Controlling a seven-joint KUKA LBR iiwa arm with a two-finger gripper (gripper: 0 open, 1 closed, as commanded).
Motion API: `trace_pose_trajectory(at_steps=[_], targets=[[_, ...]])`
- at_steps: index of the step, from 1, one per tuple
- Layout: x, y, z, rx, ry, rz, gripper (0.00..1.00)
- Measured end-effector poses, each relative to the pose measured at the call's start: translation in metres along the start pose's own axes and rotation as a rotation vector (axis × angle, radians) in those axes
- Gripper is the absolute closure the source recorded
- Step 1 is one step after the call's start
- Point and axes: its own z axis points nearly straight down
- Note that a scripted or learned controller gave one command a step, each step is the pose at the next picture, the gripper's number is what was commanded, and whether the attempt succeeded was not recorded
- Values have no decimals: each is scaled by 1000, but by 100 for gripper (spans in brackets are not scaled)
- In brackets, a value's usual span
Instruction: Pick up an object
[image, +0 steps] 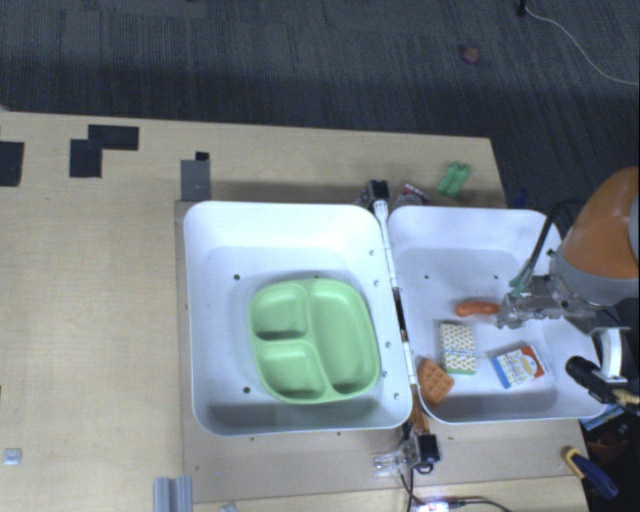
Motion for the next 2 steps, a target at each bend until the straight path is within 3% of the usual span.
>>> trace_pose_trajectory(at_steps=[1,2], targets=[[0,0,0,0,0,0,0],[1,1,-11,-4,0,-2,100]])
